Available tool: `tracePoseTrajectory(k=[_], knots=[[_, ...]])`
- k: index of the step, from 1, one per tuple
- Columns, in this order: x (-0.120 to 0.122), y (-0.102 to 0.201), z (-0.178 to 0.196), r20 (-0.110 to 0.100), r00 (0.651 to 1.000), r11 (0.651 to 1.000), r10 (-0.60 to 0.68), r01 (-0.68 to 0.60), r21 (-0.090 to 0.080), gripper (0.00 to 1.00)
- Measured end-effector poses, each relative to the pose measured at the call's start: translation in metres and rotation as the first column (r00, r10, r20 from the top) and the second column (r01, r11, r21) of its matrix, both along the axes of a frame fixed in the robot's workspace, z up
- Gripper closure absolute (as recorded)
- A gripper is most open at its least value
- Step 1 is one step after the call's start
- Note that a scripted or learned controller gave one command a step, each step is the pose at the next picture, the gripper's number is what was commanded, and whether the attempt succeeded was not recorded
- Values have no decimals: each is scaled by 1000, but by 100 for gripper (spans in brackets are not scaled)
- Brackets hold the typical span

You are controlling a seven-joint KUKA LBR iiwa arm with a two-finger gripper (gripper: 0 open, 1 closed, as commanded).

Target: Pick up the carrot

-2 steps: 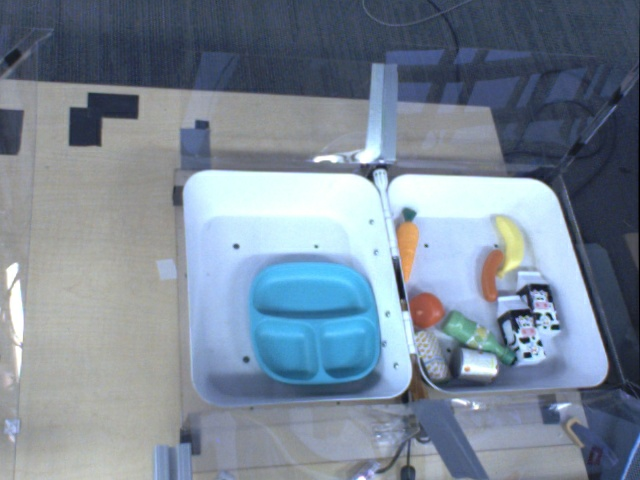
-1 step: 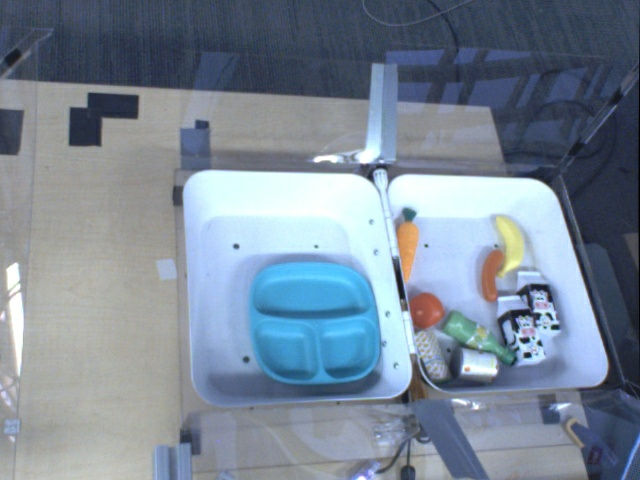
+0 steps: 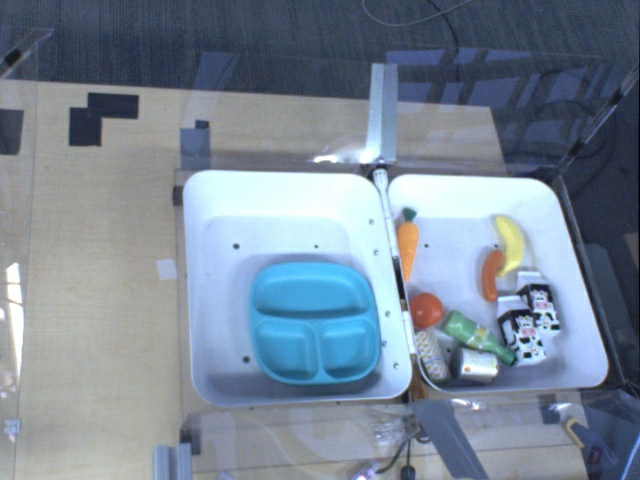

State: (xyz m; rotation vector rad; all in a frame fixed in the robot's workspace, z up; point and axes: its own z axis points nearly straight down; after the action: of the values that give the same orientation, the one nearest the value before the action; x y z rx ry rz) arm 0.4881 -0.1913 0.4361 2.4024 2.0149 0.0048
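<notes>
The left bin [image 3: 200, 268] holds a blue tray [image 3: 315, 320] with three compartments, lying flat. Right of the blue tray, just over the wall into the right bin [image 3: 560, 218], lies the carrot [image 3: 408, 246], a little farther back than the tray, with its green top pointing away. A red ball [image 3: 427, 310] sits right of the tray, near its right edge. Farther right of the tray lie a green bottle [image 3: 478, 334] and a silver can [image 3: 478, 365]. Still farther right are a banana [image 3: 511, 244] and the black-and-white cartons [image 3: 530, 323]. About the claw, I cannot tell if it is wide or narrow.
</notes>
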Motion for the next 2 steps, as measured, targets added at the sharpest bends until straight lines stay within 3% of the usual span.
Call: tracePoseTrajectory(k=[1, 2], knots=[[0, -4, -3, 1, 987, 987, -159, 159, 1, 100], [0, -3, 0, 0, 984, 984, 177, -177, -2, 100]])
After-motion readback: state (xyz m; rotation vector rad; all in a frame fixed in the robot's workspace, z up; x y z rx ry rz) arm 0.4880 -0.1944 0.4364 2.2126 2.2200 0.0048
